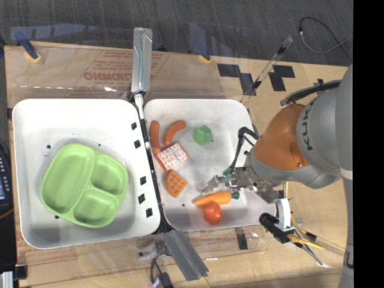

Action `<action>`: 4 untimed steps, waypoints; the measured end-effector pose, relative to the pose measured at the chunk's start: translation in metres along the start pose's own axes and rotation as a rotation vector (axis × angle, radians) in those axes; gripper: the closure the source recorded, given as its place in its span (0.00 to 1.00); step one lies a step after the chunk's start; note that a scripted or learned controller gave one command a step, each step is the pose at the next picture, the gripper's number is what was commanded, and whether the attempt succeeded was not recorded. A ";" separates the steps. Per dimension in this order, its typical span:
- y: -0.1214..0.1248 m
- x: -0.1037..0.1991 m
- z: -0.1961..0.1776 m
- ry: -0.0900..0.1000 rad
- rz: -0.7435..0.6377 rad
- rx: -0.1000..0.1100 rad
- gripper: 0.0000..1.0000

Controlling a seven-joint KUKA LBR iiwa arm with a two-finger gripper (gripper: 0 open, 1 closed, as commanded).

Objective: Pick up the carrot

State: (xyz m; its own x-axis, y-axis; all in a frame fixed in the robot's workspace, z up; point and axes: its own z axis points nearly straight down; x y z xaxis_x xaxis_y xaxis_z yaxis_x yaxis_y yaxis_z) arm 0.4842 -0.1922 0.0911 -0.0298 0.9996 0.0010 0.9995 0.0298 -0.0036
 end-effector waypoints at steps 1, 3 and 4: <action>-0.007 0.026 0.000 -0.001 0.019 -0.002 0.00; -0.007 0.025 0.000 -0.001 0.562 -0.003 0.00; -0.008 0.025 -0.007 -0.002 0.559 0.003 1.00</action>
State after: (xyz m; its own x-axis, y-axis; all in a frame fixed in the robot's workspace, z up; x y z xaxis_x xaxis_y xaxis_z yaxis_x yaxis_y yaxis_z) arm 0.4755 -0.1678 0.0985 0.5044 0.8634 -0.0041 0.8634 -0.5044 -0.0056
